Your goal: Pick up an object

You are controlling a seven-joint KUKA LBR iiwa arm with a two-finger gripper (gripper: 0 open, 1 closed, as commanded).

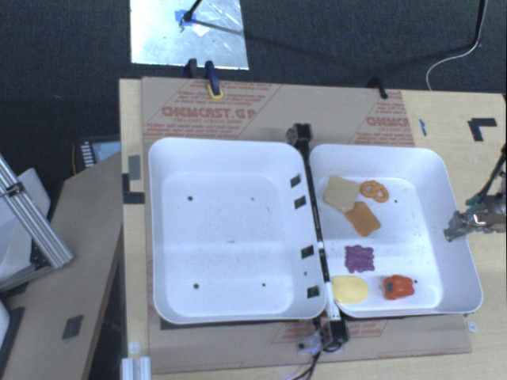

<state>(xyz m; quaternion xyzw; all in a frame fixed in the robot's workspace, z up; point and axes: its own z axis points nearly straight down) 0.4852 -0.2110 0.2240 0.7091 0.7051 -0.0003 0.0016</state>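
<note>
Two white bins sit side by side on the tabletop (444,109). The left bin (226,228) and the right bin (444,212) meet along a dark seam with small clips.

All the pieces lie in the right bin. Near its far left corner a pale tan slice (341,192) lies touching a darker brown slice (364,218), which overlaps its near edge. Just beside them, to the right, is an orange pretzel (374,190). Nearer the camera a purple grape bunch (359,258) lies by the seam, and below it a yellow lemon (350,289) rests close to the near wall. A red-orange pepper (399,287) sits to the right of the lemon, apart from it.

The hand (467,224) shows at the right rim of the right bin, well apart from every piece. It is small and blurred at the frame edge, so I cannot tell whether it is open or closed; nothing is seen in it.
</note>
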